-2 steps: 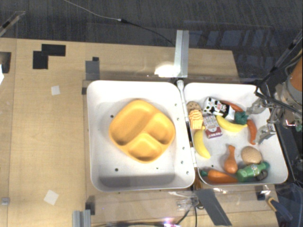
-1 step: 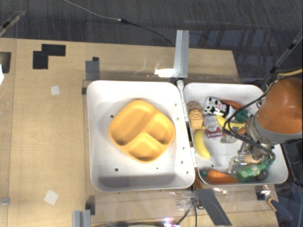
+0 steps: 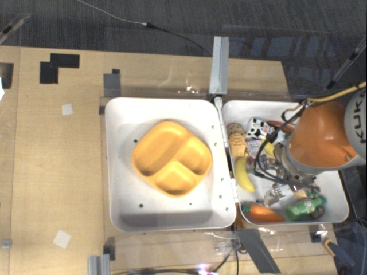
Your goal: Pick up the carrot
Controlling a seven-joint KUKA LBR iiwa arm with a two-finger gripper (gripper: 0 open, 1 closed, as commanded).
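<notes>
The arm's gripper (image 3: 278,193) hangs low in the right bin (image 3: 342,208); fingers' state, can't tell. The carrot (image 3: 265,212) lies just below it at the front wall, beside the green bottle (image 3: 304,207).

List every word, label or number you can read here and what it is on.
"KU": grey letters running down the arm's pale casing, cut off at the picture's edge.
Black-and-white patterned item in the right bin: print too small to read.
Green item: label too blurred to read.
</notes>
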